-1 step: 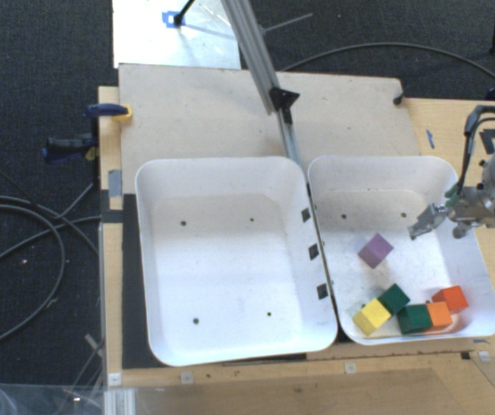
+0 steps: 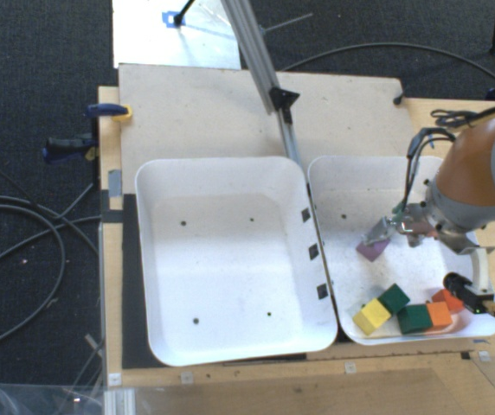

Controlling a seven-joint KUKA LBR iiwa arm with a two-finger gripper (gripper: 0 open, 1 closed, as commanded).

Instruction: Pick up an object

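Reaching down into the right bin [image 2: 351, 184], the gripper [image 2: 384, 232] hangs right over a small purple block [image 2: 372, 249], and its tips look like they touch the top of that block. I cannot tell if the jaws are wide or narrow, because they are small and blurry. The purple block lies on the bin floor, near the wall the two bins share. To do this step well, I think the gripper should come straight down with one tip on each side of the purple block, then close gently so it does not squirt away. Other things sit nearer the front wall, well apart from the purple block: a yellow block [image 2: 371, 316], two green blocks [image 2: 395, 299] and an orange block [image 2: 439, 315], all bunched together. They should not get in the way. The left bin [image 2: 221, 258] lies on the other side of the shared wall, which is close, so a push could slide the purple block against it
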